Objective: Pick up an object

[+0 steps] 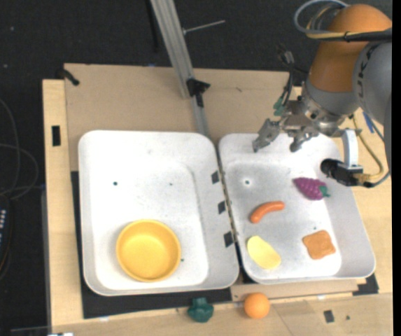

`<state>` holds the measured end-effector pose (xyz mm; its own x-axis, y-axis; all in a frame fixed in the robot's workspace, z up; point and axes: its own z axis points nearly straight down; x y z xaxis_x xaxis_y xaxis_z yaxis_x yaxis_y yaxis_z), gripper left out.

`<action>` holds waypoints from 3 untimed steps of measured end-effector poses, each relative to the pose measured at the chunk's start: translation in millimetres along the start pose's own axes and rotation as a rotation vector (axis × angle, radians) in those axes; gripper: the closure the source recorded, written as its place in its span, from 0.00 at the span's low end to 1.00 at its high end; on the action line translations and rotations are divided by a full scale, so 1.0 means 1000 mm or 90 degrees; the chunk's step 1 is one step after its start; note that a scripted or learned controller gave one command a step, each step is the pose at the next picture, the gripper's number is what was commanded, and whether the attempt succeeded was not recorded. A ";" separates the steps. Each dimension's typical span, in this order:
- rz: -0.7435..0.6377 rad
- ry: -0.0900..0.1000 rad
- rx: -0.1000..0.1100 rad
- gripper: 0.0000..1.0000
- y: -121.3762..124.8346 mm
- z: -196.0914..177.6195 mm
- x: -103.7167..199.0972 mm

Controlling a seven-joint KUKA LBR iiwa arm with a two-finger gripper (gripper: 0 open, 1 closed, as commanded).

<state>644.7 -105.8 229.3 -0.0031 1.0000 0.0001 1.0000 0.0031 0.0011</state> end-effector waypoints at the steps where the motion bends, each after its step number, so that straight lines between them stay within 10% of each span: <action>1: 0.000 0.000 0.000 0.00 0.000 0.000 0.000; 3: 0.003 -0.001 0.004 0.00 0.000 0.126 -0.002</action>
<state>644.5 -107.9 103.1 0.0016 1.0000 -0.0017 1.0000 -0.0016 -0.0054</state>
